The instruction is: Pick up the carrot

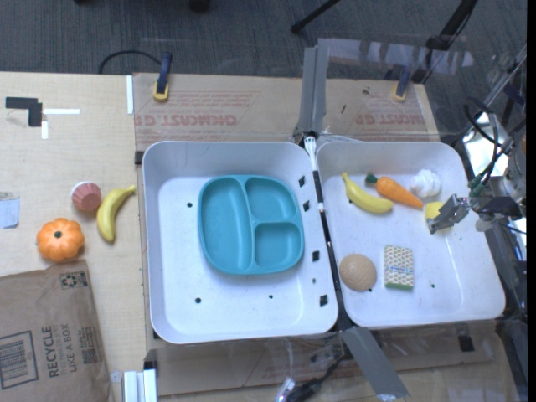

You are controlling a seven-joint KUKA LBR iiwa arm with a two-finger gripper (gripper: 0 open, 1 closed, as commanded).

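I see the carrot (pixel 397 191) lying just beside the banana (pixel 366 195) in the right bin (pixel 419 312), untouched. My gripper (pixel 448 214) hangs near the carrot's tip; whether it is open I cannot tell.

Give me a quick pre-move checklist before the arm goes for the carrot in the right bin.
1. Carrot in view, lying in the right bin: ok.
2. Top of the carrot uncovered: ok.
3. Room around the carrot: not ok; banana lies close on one side, a white lump on the other.
4. Gripper over the right bin, close to the carrot: ok.
5. Gripper carrying nothing: cannot tell; a yellow object sits right at its tip.
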